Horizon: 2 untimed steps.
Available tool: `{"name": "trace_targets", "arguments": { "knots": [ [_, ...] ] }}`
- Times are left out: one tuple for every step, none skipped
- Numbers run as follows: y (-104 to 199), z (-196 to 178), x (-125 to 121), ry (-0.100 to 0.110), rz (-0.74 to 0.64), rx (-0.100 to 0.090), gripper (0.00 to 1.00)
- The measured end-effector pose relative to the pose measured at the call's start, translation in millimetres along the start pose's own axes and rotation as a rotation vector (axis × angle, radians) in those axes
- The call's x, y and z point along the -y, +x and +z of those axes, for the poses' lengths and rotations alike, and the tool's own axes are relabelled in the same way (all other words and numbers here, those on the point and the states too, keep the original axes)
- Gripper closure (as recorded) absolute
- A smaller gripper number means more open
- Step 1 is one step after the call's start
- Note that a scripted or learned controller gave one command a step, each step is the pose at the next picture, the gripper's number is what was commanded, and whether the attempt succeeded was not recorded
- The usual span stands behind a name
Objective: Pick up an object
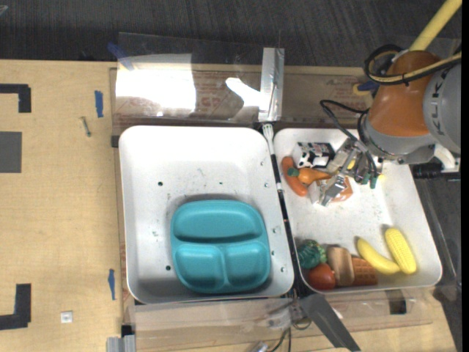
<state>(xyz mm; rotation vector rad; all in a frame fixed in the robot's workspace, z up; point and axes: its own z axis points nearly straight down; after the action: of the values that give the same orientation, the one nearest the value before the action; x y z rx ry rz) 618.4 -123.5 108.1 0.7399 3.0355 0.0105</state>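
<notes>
My gripper (pixel 331 191) reaches down into the right bin (pixel 410 218) from the upper right, its metal fingers (pixel 338 185) over the bin's upper left part. Right at the fingertips lie an orange carrot-like toy (pixel 311 175) and an orange curved piece (pixel 294 185). A black-and-white toy (pixel 314 154) sits just above them. Whether anything is between the fingers is not visible. Along the bin's near edge lie a banana (pixel 374 256), a corn cob (pixel 401 250), a brown bread-like toy (pixel 344 265), a red tomato (pixel 321 276) and a green leafy toy (pixel 311 254).
The left bin (pixel 146 167) holds a teal divided tray (pixel 218 246) in its near half. A clear plastic sheet (pixel 183 86) and a metal bracket (pixel 271 83) stand behind the bins. The orange wrist band (pixel 396 101) and cables hang over the right bin's far corner.
</notes>
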Motion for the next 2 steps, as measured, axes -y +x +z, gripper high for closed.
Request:
{"name": "trace_targets", "arguments": {
  "knots": [
    [32.4,19.6,7.1,0.009,0.069,-0.009,0.00],
    [-32.6,22.2,-5.1,0.011,0.230,-0.009,0.00]
  ]
}}
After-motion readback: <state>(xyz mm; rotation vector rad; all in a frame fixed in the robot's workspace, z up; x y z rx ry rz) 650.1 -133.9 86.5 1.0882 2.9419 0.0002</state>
